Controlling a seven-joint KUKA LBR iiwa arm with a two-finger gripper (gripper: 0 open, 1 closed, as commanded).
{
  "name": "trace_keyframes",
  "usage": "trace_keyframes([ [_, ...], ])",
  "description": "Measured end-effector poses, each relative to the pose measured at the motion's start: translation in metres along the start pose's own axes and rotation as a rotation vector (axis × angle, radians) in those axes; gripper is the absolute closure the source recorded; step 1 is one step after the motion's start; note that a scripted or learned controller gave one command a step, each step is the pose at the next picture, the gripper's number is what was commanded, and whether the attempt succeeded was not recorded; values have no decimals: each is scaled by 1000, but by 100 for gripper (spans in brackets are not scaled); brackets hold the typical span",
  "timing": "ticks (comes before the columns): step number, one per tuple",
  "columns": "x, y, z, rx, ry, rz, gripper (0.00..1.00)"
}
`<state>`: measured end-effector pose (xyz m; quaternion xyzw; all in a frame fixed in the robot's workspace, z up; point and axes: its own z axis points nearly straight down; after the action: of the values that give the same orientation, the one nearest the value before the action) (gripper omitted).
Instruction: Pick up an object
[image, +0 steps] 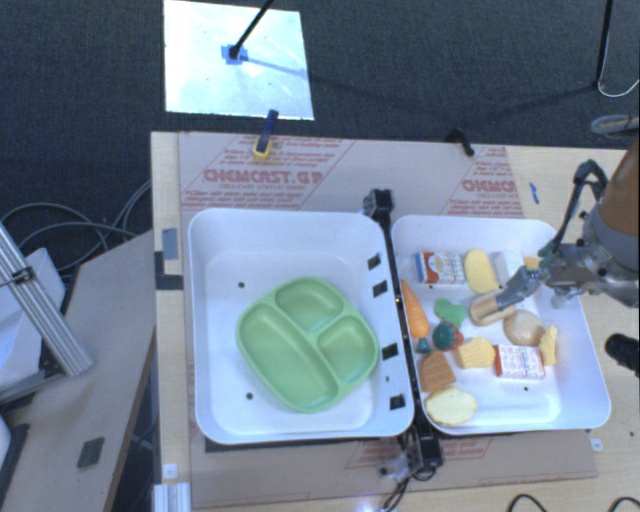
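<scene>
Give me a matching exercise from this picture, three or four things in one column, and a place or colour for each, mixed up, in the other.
Things:
1. tray
2. carrot
3. hand
4. clamp

Places or colours:
A. orange, by the right bin's left wall
B. above the right bin
C. green, in the left bin
D. yellow tip, on the board behind the bins

Pairs: 1-C, 2-A, 3-B, 4-D

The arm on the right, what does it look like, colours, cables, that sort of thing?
A grey arm with an orange band near the frame's edge. A dark cable loops along its upper side. It ends in a metallic grey gripper, slim and tapering.
</scene>
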<state>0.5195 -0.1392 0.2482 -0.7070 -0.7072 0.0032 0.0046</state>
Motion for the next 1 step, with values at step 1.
trace_keyframes([
  [1,0,2,-6,-13,-2,-3,0],
])
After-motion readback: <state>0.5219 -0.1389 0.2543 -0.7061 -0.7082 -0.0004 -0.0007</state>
